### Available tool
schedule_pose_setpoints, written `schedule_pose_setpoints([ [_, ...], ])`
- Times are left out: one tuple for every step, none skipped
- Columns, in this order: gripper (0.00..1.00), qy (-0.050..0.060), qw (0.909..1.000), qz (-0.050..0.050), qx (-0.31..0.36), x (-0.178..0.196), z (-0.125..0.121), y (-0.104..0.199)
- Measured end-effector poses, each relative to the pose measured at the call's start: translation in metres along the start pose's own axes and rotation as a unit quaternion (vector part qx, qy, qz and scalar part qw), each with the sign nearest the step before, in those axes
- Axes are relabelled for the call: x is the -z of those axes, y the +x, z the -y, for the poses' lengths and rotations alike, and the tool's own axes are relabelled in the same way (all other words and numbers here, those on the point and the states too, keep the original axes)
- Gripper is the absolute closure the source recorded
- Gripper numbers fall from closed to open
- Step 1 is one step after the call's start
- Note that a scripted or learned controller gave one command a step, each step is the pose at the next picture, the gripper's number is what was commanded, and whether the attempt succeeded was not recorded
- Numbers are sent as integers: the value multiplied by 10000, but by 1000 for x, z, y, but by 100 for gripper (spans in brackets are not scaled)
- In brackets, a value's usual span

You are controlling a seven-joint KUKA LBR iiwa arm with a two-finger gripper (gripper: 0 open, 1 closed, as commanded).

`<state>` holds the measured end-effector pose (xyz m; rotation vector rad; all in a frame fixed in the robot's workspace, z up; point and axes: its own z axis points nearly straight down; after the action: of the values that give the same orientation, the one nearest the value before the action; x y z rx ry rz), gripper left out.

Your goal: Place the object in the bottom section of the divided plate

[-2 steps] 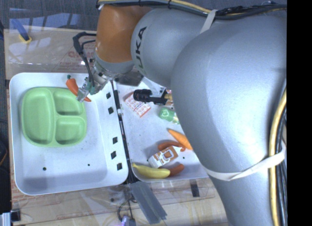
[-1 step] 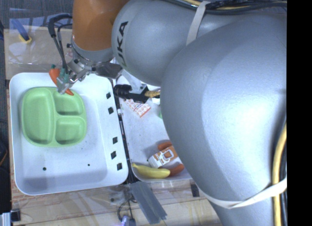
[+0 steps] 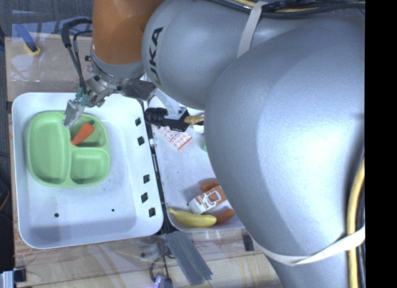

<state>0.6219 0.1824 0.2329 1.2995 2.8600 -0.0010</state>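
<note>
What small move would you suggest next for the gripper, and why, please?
Probably lift the carrot and shift it to the lower section of the green plate: it lies in the upper right section, with the gripper right at its upper end.

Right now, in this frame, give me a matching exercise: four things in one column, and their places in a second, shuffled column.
Things:
1. carrot
2. banana
3. green divided plate
4. gripper

Places:
A. along the near edge of the right bin
B. in the left bin
C. over the plate's upper rim, just above the carrot
D. in the plate's upper right section

Pairs: 1-D, 2-A, 3-B, 4-C
</note>
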Motion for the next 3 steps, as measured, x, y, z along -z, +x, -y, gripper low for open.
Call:
schedule_pose_setpoints([
  [0,17,9976,-10,687,-100,35,51],
  [0,4,9993,-1,372,-104,-3,-40],
  [0,3,9960,-11,-896,-129,-8,-26],
])
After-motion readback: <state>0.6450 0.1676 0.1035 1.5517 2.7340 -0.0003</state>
